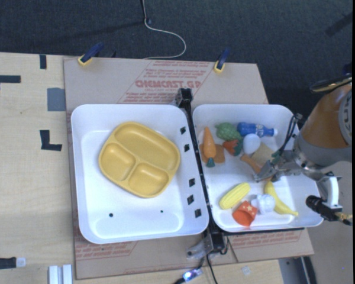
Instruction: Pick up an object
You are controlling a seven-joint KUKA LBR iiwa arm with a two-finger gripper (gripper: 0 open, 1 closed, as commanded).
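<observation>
Several toys crowd the right bin (284,112); the gripper (271,173), finger state unclear, should descend squarely over the banana (279,200), avoiding neighbours.

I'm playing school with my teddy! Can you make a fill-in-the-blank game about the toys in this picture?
1. The yellow tray with compartments lies in the ____ bin.
2. The toy corn is colored ____.
3. The carrot lies in the ____ bin, near the divider.
4. The gripper hovers above the bin that holds the toy ____, a curved yellow fruit.

Missing words: left; yellow; right; banana
</observation>
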